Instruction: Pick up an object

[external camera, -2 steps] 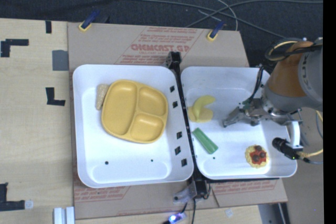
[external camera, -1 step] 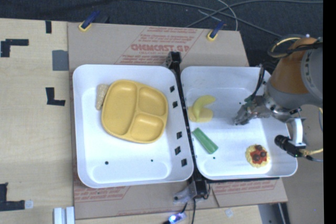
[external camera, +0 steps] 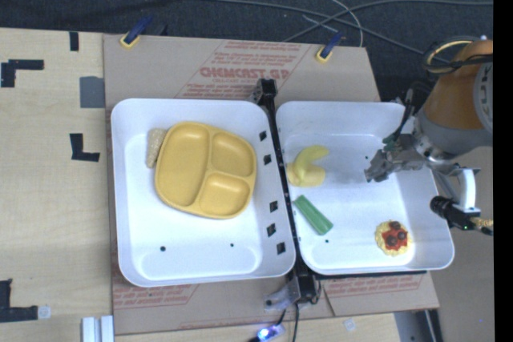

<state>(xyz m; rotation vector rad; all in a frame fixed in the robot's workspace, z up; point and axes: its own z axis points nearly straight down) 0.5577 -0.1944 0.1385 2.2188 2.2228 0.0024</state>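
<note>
Hovering over the right bin [external camera: 417, 112], the gripper [external camera: 378, 170] carried nothing; I could not tell its state. Next, it probably needed lowering onto the yellow piece [external camera: 309, 166].

Both white bins, left [external camera: 132, 196] and right [external camera: 425, 252], look like smooth moulded plastic with a soft sheen, resting on a matt brown cardboard sheet [external camera: 232, 68] printed in red, which lies on a pale wood-grain surface [external camera: 48, 196]. The yellow divided plate [external camera: 205, 170] appears smooth, semi-gloss plastic; the tan piece [external camera: 154, 147] beside it looks rough and porous, and the green stick [external camera: 313, 215] and pale yellow piece [external camera: 308, 166] look smooth and matt. The end effector [external camera: 383, 166] appears dark, matt metal or plastic, below a glossy orange band [external camera: 461, 96].
</note>
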